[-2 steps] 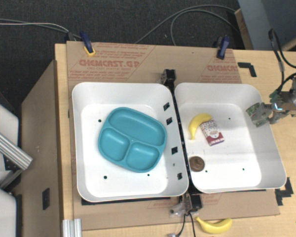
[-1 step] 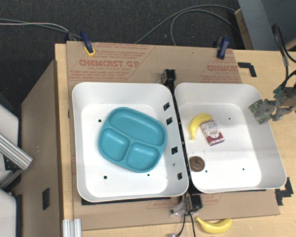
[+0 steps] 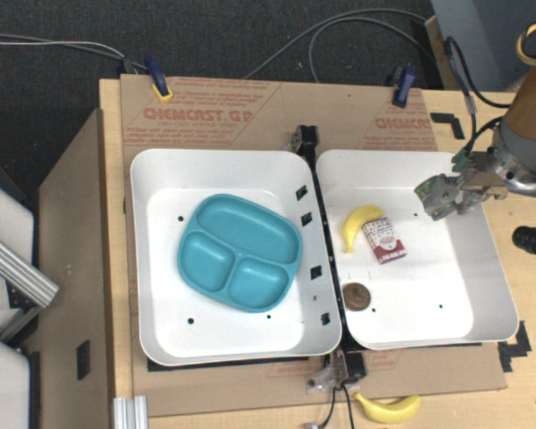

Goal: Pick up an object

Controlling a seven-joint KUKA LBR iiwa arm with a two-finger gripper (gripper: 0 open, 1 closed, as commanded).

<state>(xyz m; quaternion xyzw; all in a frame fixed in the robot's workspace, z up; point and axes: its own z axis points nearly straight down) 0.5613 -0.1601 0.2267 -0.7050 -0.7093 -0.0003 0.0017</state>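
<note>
Risks, as judged from this position:
- Three candidate objects lie clustered in the right bin point(image 3: 482, 275); the banana point(image 3: 358, 224) and the small red-and-white carton point(image 3: 383, 239) touch or nearly touch. A descent between them could nudge one aside or catch both.
- The gripper point(image 3: 436, 197) hangs over the far right part of that bin, well apart from all three, so any pick depends on a correct traverse to the left and nearer.
- The brown disc point(image 3: 355, 297) sits close to the bin's left wall; a finger could strike the rim there.
- Whether the fingers are spread or closed cannot be told; nothing is visible between them.

Items, largest to smallest:
- Bench board point(image 3: 277, 101): flat brown sheet, printed lettering, held by blue clamps at the far edge.
- Left bin point(image 3: 152, 239): shallow, white, smooth, rounded corners; likely slippery.
- Right bin: same make.
- Divided plate point(image 3: 239, 253): teal, moulded plastic, three compartments, rounded outline, lying in the left bin.
- Arm: grey, orange band above the wrist, entering from the right.
- Second banana point(image 3: 389, 407): yellow, curved, lying outside the bins at the near edge.
- Banana: yellow, short, curved, smooth; apt to roll.
- Carton: boxy, flat-faced, printed.
- Disc: round, flat, dark brown, low profile; hard to get fingers under.
</note>
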